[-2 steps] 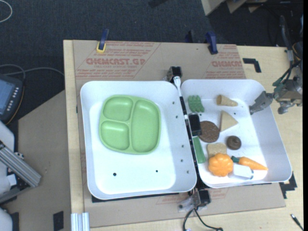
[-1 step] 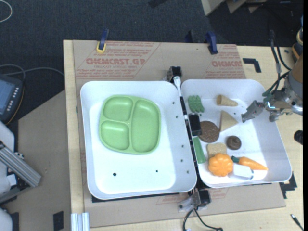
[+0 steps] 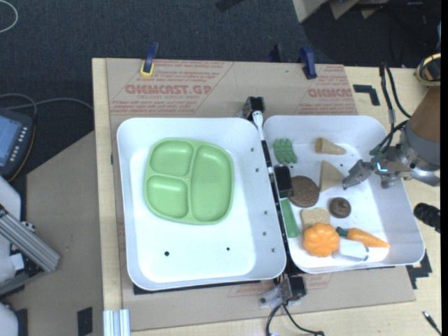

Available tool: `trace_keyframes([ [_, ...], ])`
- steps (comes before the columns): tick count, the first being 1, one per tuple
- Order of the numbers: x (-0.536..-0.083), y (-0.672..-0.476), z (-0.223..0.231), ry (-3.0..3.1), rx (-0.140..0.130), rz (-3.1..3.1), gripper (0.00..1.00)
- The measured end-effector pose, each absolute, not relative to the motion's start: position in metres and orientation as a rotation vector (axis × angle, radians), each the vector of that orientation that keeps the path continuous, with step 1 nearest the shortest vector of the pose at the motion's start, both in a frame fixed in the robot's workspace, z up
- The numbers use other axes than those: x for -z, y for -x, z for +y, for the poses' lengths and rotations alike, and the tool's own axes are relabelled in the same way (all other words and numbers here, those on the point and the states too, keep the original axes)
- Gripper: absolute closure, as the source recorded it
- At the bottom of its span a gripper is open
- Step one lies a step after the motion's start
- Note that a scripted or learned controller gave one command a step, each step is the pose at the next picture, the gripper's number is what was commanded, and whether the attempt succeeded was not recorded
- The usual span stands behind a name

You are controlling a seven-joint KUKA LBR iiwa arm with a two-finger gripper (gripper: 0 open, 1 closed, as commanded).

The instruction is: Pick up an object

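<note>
- Gripper (image 3: 353, 176) is seen low over the right bin (image 3: 399, 208), fingers parted, nothing held.
- Brown cookie (image 3: 340, 206) (the nearest item) lies just below it.
- Fingers are best centred over it before closing.

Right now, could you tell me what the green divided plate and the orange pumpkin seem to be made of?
Green divided plate: probably moulded plastic, matte to satin, given its even colour and soft rounded compartment ridges. Orange pumpkin: likely a plastic or rubber toy, smooth, uniformly coloured with moulded ribs; which of the two I cannot tell.

toy foods (image 3: 321, 239) | scattered, lying loose | right bin (image 3: 399, 208)
</note>
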State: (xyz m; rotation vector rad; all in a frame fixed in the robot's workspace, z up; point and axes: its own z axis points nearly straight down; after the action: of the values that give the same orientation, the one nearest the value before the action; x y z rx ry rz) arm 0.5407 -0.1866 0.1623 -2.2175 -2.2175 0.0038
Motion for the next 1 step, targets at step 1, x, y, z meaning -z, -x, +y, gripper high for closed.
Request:
trace_keyframes([
  [1, -0.0983, -0.5416, -0.1842, 2.216, -0.005, -2.217, 0.0],
])
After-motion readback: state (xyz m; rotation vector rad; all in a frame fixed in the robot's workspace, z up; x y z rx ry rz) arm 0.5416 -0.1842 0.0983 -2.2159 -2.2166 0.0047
